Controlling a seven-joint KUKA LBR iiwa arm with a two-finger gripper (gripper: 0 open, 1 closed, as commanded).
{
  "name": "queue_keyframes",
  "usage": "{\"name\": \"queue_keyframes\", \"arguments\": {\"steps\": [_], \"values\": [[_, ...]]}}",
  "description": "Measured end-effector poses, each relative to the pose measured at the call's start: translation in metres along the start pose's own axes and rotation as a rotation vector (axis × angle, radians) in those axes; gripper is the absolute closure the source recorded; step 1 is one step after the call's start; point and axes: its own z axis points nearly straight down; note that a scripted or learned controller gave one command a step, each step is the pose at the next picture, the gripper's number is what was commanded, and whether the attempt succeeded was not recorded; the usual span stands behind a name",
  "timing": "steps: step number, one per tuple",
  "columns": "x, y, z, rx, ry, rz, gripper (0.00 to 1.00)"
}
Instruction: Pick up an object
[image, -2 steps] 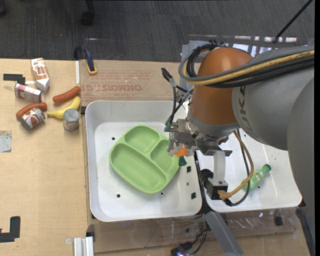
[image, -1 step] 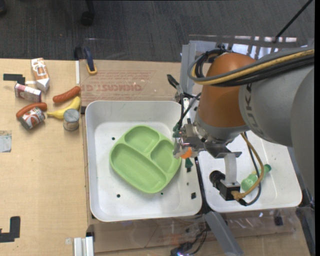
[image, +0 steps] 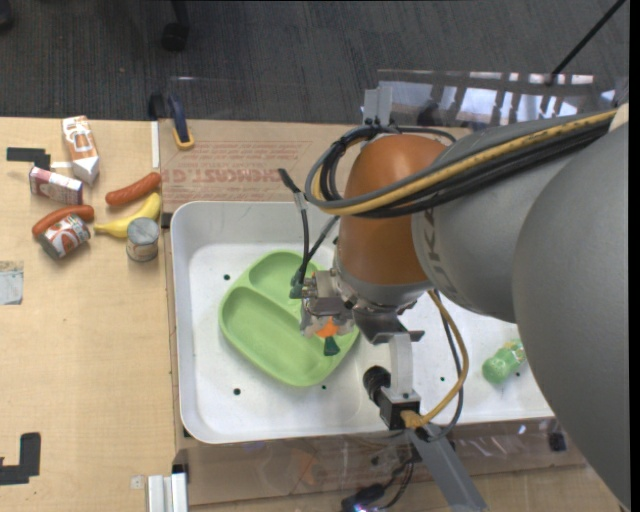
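One small orange-and-green toy carrot (image: 328, 338) lies at the right edge of a green divided plastic plate (image: 265, 325) in the white bin (image: 190, 330). Just above it hangs the claw (image: 327, 318); whether it grips anything I cannot tell.

Arm sweeps in from the right, orange band bulging over the wrist, gripper (image: 326, 322) pointing down near the bin's (image: 200, 400) middle.
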Motion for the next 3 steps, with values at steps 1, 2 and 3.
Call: {"name": "queue_keyframes", "arguments": {"steps": [1, 2, 3], "values": [[-0.073, 0.007, -0.024, -0.003, 0.000, 0.049, 1.00], [-0.029, -0.005, -0.065, -0.003, 0.000, 0.052, 1.00], [-0.029, -0.005, -0.065, -0.003, 0.000, 0.052, 0.00]]}}
